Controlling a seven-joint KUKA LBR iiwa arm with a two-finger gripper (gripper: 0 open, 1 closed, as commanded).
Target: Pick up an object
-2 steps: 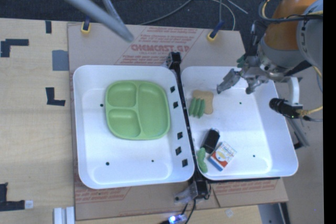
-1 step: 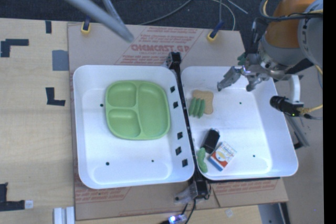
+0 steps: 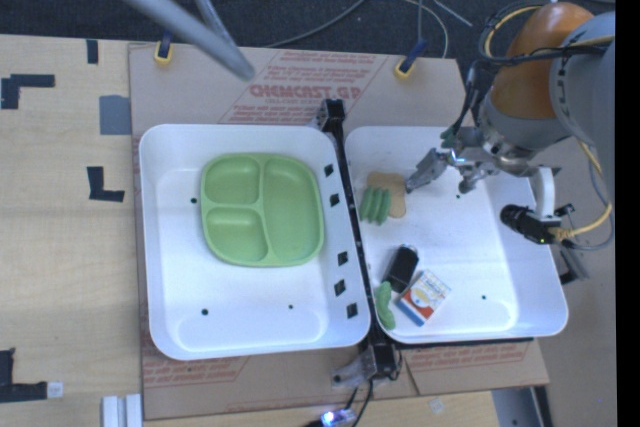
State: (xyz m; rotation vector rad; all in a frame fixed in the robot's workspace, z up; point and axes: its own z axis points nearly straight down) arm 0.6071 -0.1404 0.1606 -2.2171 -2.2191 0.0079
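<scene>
The grey arm [image 3: 570, 85] reaches in from the right, its orange band a rounded dome above the wrist, with black and yellow cables looping around it. The wrist tilts down and leftward over the right bin [image 3: 500, 255], ending in the gripper [image 3: 446, 173]. Its two slim metal fingers [image 3: 424, 171] are spread apart with nothing between them; one points left toward the bin's middle, the other angles down.

Just left of the gripper, near the bin's left wall, lies a green ribbed object [image 3: 376, 205], soft-looking with parallel ridges, touching a tan, rounded lump [image 3: 390, 192] that sits partly behind it. The left fingertip is close to the tan lump, but whether they touch cannot be told.

Below and a little left of the gripper rests a small black block [image 3: 402, 267], oblong and matte, tilted. Just beside it, further down, is a flat card-like packet [image 3: 424, 297], white with red, blue and yellow print. At the bin's lower left corner, a small green curved piece [image 3: 385, 303] lies against the wall, beside the packet.

Well to the left of the gripper, across the black clips joining the two bins, the left bin [image 3: 170, 255] holds a pale green plastic tray [image 3: 263, 210] with rounded corners and three compartments, lying flat. Both bins are smooth, glossy white with shallow walls and sit on a brown cardboard sheet [image 3: 300, 80] with red lettering.
</scene>
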